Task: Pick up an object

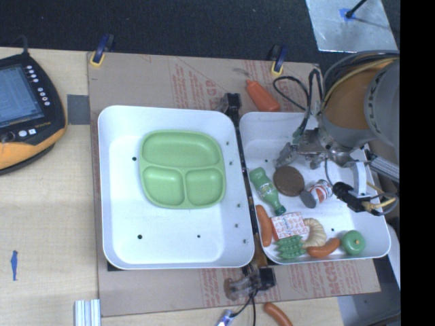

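The right bin (pixel 253 129) holds several toy foods. A green bottle (pixel 266 189) lies by its left wall, a brown disc (pixel 289 180) next to it, and a small red and white can (pixel 317 193) to the right of the disc. Along the front lie an orange carrot (pixel 264 224), a red and white box (pixel 289 223), a green leafy piece (pixel 291 247), a tan ring (pixel 315 229), an orange sausage (pixel 321 250) and a green apple (pixel 353 242). My gripper (pixel 303 151) hangs low over the bin's back part, just behind the brown disc, under the grey and orange wrist (pixel 353 104).
The left bin (pixel 115 182) carries a green divided plate (pixel 182 168). An orange carrot (pixel 262 95) lies on the cardboard behind the right bin and another orange piece (pixel 279 313) in front of it. A teach pendant (pixel 24 111) rests at far left. Clamps (pixel 233 103) join the bins.
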